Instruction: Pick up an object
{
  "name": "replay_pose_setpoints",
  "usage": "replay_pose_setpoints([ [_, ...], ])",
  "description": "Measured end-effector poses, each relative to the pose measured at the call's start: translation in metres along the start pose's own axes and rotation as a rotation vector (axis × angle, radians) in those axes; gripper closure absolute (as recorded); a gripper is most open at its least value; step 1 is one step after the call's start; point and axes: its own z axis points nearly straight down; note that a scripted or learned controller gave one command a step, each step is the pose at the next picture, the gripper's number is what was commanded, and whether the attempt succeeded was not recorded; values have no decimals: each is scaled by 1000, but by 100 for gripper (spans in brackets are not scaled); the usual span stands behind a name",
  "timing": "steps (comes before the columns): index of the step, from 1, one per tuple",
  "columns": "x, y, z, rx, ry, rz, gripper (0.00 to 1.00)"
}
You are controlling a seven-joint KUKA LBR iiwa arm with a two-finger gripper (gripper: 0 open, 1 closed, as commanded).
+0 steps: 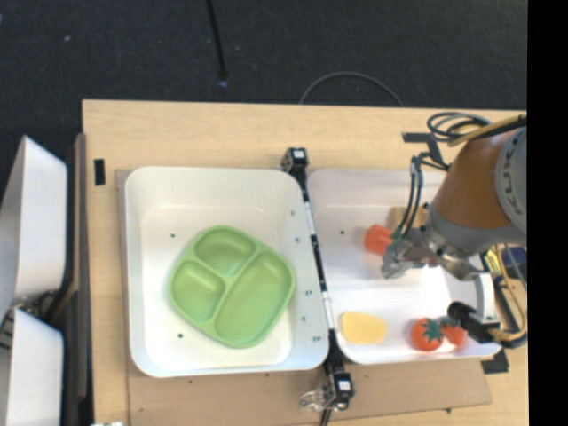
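So the arm was reaching in from 3 o'clock, and its end effector (397, 261) sat low in the right bin (346, 204), just beside a small orange object (378, 237) that lay at about 10 o'clock from it. Can't tell from this angle whether the end effector was apart or together, since the wrist hid most of it, and nothing showed as being held.

Other candidates in that bin: a yellow piece (364, 327) at 6 o'clock near the front wall, and a red tomato-like toy (428, 335) toward 5 o'clock. The left bin (151, 202) held a green divided plate (232, 286), well apart from the action.

Best bet looked like the orange object, being nearest. To do it well, the arm would probably need to centre over it rather than come down at its edge, since a small rounded thing likely rolls away if nudged from one side. Keeping clear of the divider between the bins would matter too.
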Motion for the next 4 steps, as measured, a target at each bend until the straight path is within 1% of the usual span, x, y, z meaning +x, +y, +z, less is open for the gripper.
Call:
replay_pose_setpoints([
  [1,1,10,-61,-4,-2,-11,100],
  [2,0,12,-115,-2,-2,-11,100],
  [3,46,26,-120,2,1,-15,100],
  [4,103,56,-119,1,1,-16,100],
])
